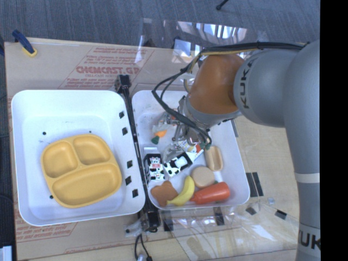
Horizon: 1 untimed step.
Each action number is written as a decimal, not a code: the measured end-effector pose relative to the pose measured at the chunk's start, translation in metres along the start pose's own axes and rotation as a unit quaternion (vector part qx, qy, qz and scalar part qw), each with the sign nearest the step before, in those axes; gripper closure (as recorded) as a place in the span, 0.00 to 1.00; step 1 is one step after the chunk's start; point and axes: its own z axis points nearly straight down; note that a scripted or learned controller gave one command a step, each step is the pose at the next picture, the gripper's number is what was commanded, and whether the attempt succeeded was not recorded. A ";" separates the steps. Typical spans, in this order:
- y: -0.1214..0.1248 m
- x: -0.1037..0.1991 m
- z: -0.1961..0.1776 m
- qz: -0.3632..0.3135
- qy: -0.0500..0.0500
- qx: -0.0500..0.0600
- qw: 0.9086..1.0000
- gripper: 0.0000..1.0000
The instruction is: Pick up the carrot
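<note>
Over the right bin hangs the arm, reaching in from the right, orange band above the wrist, w/ the tool pointing down near the bin's middle. Can't tell if the tool is open or closed; cables and metal parts clutter that spot.

Carrot lies on its side at the bin's front edge, red-orange, well below the tool, nothing gripping it. Touching it on the left: a yellow banana, curved, & beside that a brown cookie-like toy. Just above the carrot sits a tan round piece, w/ a tan bread-roll shape further up along the right wall.

Black-and-white cow-print items lie mid-bin, just below the tool. Small orange and green bits sit to the tool's left.

Left bin holds a yellow divided plate, three compartments. Both bins rest on a worktop w/ brown cardboard behind them.
</note>
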 end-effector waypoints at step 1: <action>-0.030 -0.019 0.019 0.228 0.007 0.001 0.974 0.00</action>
